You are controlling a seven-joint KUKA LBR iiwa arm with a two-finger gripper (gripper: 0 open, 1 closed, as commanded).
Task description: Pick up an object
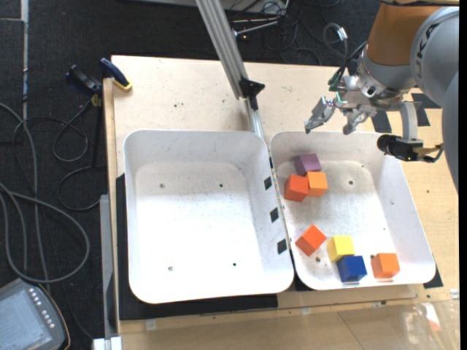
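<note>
The blue cube (pixel 352 267) hugs the right bin's (pixel 408 217) near rim; the hand (pixel 334 121) hangs released above its far edge.

I am working in a robotics lab: black cables (pixel 44 217) trail across dark carpet at frame left, and a grey teach pendant (pixel 29 318) sits lower left.

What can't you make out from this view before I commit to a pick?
- Purple block: its lower part is covered by the two orange blocks in front.
- Blue block: partly overlaps the yellow block; contact unclear.
- Arm: cut off by the top and right edges.
</note>
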